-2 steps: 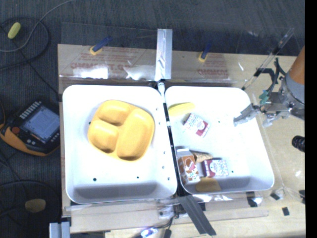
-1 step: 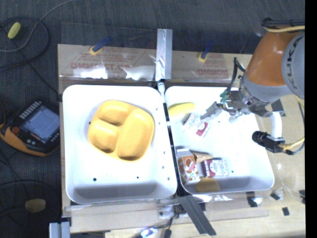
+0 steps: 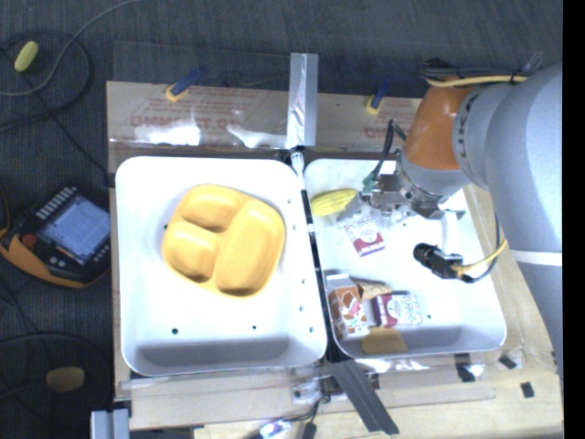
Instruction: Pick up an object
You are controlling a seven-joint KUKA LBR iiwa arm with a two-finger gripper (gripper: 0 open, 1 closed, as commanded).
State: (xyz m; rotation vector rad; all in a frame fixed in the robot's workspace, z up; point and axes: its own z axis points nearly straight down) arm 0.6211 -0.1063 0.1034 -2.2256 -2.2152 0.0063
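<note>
End effector (image 3: 395, 193): upper middle of the right bin (image 3: 484, 254), low over the bin floor; whether it is spread or pressed together cannot be told from this view.
Held item: none seen in it.
Nearest object: small white and red packet (image 3: 364, 235), just below and left of the end effector, lying flat, long axis roughly top to bottom of the frame.
Second candidate: yellow corn cob (image 3: 332, 200), left of the end effector, near the bin's upper left corner, long axis left to right.
Further objects: 2 snack packs (image 3: 375, 310) at the bin's lower left, well apart from the end effector.
Left bin (image 3: 137, 337): 1 large yellow padded item (image 3: 224, 239), centre.
Judgement: packet is the closest pick; a short move down-left is needed.
</note>
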